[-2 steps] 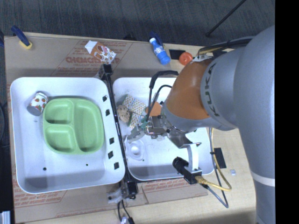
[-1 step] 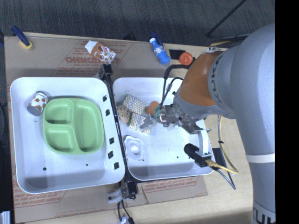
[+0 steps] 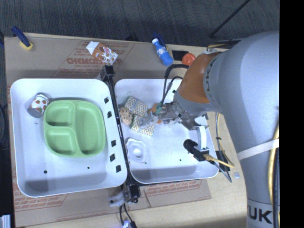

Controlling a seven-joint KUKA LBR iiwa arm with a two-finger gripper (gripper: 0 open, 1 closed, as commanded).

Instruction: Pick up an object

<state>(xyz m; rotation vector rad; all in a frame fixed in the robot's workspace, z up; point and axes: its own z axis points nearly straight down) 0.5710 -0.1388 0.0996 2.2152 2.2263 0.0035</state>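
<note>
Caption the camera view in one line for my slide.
KUKA arm's gripper reaches into the right bin beside patterned items; a green divided plate sits in the left bin.
</note>
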